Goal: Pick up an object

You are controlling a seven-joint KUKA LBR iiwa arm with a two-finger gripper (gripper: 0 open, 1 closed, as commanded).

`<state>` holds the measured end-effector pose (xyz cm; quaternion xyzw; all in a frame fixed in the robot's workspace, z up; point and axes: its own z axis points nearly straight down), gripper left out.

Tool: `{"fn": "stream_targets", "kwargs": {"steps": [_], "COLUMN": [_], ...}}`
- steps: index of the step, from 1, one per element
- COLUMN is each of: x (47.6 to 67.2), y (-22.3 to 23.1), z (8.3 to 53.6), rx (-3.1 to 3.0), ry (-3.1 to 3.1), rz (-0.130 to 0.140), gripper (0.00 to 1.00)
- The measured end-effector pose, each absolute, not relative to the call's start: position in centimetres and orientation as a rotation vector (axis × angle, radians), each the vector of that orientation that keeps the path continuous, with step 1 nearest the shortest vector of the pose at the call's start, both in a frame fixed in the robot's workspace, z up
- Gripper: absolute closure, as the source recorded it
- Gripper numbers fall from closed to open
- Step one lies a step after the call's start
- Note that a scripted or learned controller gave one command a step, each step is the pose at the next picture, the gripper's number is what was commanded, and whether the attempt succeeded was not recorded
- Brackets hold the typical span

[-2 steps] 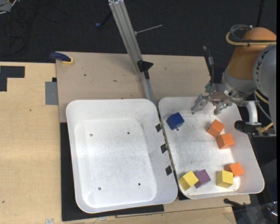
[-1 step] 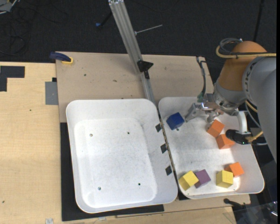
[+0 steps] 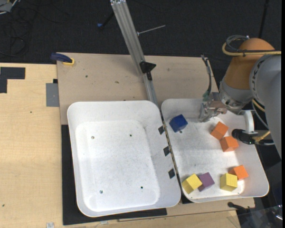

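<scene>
Over right bin's (image 3: 256,184) far edge I see gripper (image 3: 210,112) hanging, grip state unreadable, blue cube (image 3: 178,123) just left, orange cubes (image 3: 219,130) near below, yellow and purple farther.

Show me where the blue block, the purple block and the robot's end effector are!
blue block (image 3: 178,123): camera view, on its top face.
purple block (image 3: 206,180): camera view, middle of its top.
end effector (image 3: 210,114): camera view, midway between its fingertips, above the right bin's far end.

Bright, even overhead light; dark background.
</scene>
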<state>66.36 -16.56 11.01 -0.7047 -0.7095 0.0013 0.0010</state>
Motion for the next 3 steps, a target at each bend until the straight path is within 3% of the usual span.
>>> {"fn": "stream_targets", "kwargs": {"steps": [3], "x": [65.1], "y": [-16.8], "z": [27.7], "rx": [-2.226], "ry": [-2.222], "rz": [-0.003], "gripper": [1.00]}}
